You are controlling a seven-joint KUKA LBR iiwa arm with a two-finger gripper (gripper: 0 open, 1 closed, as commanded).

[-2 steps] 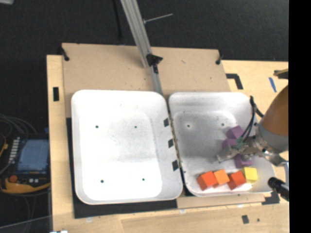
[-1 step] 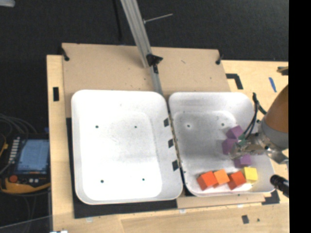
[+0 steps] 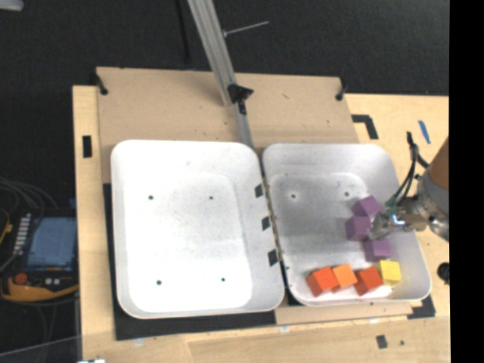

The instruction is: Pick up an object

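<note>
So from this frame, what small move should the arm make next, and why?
Probably a short descent onto the purple blocks. The gripper sits at the right bin, right beside that purple cluster, while the orange blocks, red block and yellow block lie nearer the front edge. Nothing is visibly held, so the closest target seems best.

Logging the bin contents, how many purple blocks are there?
3, all in the right bin: one uppermost, one just below-left, one lower by the gripper, which may hide more.
</note>
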